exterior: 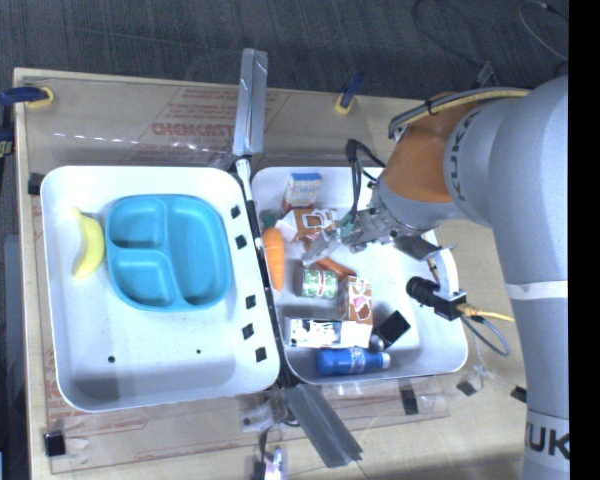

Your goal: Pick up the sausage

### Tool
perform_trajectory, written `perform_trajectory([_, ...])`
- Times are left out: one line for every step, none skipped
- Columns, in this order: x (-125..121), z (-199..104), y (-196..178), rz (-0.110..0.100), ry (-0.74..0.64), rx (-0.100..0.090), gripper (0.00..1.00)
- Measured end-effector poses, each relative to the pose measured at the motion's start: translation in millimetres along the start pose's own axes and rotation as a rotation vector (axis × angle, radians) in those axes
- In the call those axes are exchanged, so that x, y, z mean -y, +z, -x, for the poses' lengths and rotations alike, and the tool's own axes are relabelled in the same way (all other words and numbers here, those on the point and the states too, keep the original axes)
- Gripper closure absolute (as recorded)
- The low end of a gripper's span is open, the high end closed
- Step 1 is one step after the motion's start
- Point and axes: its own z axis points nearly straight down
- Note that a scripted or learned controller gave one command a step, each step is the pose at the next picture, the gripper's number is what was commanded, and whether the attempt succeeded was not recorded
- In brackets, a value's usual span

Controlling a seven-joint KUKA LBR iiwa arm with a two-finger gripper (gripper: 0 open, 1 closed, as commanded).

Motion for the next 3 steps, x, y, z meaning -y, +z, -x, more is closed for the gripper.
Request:
perform_trajectory([-11, -21, 22, 0.002, -0.178, 0.0, 0.0])
perform_trajectory([-11, -21, 12, 0.0, -0.182, 0.0, 1.0])
perform_trajectory([-23, -105, -159, 0.003, -0.246, 0.0, 1.0])
